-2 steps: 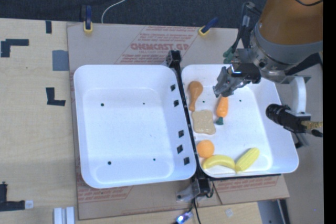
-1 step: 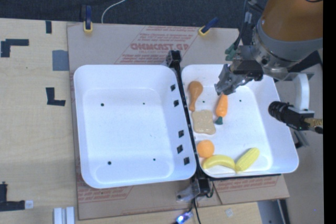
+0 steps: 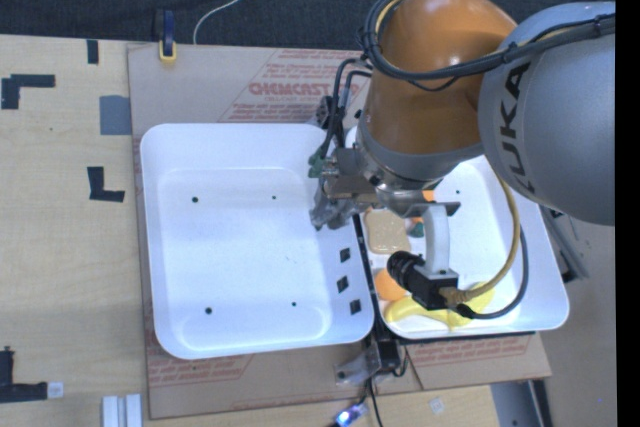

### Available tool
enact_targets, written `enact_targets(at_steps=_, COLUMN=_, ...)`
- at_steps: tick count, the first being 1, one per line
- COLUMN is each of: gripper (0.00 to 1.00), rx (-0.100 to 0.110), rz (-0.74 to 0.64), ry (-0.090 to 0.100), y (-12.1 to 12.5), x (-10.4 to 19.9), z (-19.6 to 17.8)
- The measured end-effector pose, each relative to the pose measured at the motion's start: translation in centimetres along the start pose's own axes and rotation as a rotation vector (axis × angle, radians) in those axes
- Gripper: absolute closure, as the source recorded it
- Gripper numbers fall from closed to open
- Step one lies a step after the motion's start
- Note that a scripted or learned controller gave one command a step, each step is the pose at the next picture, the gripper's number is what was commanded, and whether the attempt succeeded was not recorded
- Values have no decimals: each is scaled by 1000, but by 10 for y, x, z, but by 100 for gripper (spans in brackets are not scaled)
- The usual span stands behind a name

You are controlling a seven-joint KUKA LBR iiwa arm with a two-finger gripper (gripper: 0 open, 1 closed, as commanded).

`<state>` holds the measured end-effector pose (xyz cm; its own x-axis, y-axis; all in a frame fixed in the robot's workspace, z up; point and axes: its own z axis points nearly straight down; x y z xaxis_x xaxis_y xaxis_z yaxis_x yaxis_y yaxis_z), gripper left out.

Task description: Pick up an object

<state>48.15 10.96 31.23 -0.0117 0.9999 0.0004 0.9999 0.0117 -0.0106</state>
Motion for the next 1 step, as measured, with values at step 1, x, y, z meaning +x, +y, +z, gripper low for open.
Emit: enact_targets(at_steps=1, gripper=100, rx=-22, rz=4, ry=4, y=2, x=53, z=-120)
